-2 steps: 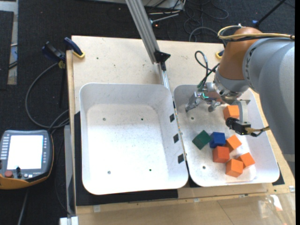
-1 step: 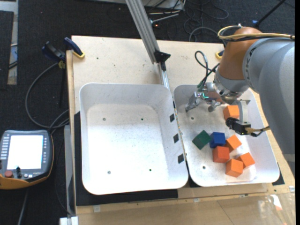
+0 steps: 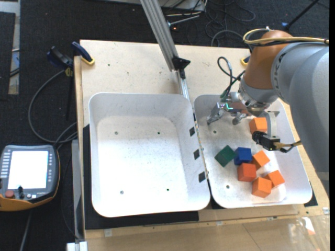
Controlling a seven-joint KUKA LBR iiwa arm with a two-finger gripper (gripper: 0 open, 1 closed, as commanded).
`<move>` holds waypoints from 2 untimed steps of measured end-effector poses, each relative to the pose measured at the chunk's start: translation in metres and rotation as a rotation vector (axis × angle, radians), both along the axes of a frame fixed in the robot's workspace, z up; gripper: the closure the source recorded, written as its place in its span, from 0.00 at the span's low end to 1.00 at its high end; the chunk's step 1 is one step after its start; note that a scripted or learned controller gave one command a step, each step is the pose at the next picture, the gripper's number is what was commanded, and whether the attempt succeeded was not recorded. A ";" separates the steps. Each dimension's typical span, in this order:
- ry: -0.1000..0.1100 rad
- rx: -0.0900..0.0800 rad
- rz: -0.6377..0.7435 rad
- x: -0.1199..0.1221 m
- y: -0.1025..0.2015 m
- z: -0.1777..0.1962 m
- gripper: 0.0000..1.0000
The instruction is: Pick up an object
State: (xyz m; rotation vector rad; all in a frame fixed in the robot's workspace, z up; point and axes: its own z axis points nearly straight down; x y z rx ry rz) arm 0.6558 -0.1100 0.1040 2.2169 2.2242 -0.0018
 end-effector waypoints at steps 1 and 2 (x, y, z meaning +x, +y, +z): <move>0.000 0.000 0.000 0.000 0.000 0.000 0.00; 0.000 0.000 0.000 0.000 0.000 0.000 0.00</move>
